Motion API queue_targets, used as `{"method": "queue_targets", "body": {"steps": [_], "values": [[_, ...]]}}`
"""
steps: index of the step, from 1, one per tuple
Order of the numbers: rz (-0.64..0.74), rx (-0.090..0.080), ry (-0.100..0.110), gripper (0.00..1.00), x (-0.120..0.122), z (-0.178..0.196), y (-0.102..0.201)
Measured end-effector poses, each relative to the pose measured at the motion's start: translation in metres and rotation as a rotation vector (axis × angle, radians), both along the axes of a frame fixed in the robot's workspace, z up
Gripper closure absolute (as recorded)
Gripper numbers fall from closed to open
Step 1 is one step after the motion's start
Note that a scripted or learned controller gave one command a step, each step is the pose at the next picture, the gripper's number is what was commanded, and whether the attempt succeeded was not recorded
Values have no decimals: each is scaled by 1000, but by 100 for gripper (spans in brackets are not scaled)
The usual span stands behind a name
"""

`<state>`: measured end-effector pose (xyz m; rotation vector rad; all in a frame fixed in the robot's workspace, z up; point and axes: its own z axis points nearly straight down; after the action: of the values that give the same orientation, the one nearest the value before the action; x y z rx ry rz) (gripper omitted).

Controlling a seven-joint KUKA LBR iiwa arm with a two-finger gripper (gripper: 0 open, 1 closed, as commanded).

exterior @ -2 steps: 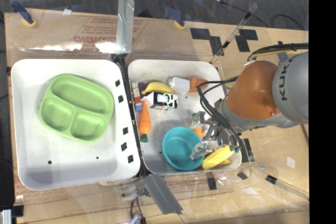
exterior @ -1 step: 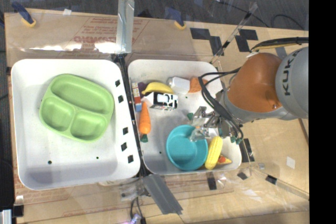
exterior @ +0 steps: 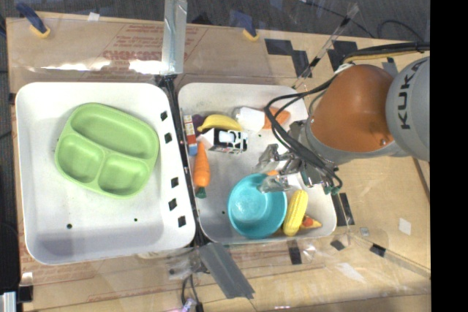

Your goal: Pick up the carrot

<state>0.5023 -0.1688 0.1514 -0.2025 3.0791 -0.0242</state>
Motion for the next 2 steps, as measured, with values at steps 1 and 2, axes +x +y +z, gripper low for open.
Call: {"method": "queue_targets", "body": {"steps": [1, 2], "values": [[330, 3, 55, 100, 17, 39, 43], [102, 9, 57, 100, 58, 21, 33]]}}
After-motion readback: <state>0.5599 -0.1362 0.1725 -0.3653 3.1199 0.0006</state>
